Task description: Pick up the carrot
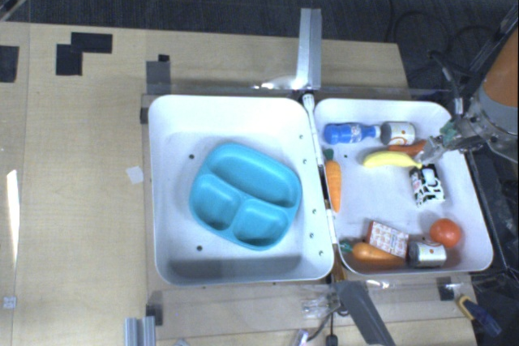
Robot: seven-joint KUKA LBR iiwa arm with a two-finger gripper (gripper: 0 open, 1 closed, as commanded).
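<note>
The carrot [332,184] is orange with a green top end. It lies lengthwise against the left wall of the right bin [478,211]. My gripper [444,140] hangs over the upper right of that bin, well to the right of the carrot and apart from it. Its tip is close to a yellow banana [391,160] and a small red-orange item [410,148]. Nothing shows between its fingers.
A blue bottle [350,133] and a can [399,131] lie along the back wall. A black-and-white item [427,185], a red ball [445,232], a small box [386,237], another can [427,254] and an orange vegetable [373,254] fill the front. The left bin [174,174] holds a blue divided plate [245,195].
</note>
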